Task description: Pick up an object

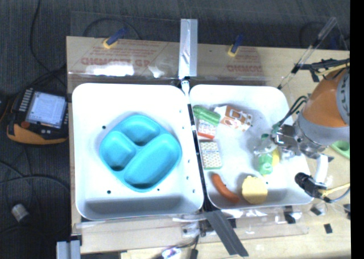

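The left bin (85, 155) carries a blue divided tray (140, 151), lying flat across its middle. In the right bin (273, 95), loose items sit scattered, as though tipped in for picking: a green packet (206, 115) and a mesh-patterned card (210, 154) along the left wall, a red sausage-like piece (223, 188) and a yellow block (254, 189) near the front edge. Further right, the gripper (272, 148) hangs low over a green-and-yellow object (266, 162), likely its target. Whether it is spread or pinching, I cannot tell.
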`<state>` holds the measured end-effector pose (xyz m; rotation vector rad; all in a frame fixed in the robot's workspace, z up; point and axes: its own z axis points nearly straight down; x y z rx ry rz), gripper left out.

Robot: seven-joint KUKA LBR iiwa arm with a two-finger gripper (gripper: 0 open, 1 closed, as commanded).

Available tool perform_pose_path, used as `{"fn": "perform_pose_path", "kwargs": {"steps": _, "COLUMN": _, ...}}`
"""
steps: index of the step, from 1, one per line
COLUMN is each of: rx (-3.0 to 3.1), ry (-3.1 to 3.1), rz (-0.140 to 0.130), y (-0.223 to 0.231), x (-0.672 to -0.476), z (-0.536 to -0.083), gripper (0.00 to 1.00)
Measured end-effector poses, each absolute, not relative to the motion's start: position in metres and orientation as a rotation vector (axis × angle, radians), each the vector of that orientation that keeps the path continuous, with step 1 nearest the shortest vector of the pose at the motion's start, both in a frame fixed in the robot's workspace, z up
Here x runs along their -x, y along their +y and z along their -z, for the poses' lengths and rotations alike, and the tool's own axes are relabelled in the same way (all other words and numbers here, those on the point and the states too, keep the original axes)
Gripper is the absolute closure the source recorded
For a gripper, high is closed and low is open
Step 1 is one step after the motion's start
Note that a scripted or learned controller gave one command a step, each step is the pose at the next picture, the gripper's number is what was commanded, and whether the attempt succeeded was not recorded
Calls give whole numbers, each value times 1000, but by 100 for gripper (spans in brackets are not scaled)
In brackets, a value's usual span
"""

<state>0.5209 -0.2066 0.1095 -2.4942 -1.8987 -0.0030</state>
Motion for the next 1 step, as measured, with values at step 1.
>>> {"fn": "perform_pose_path", "kwargs": {"steps": 1, "rx": 2391, "ry": -2035, "rz": -6, "y": -155, "x": -550, "z": -213, "gripper": 100}}
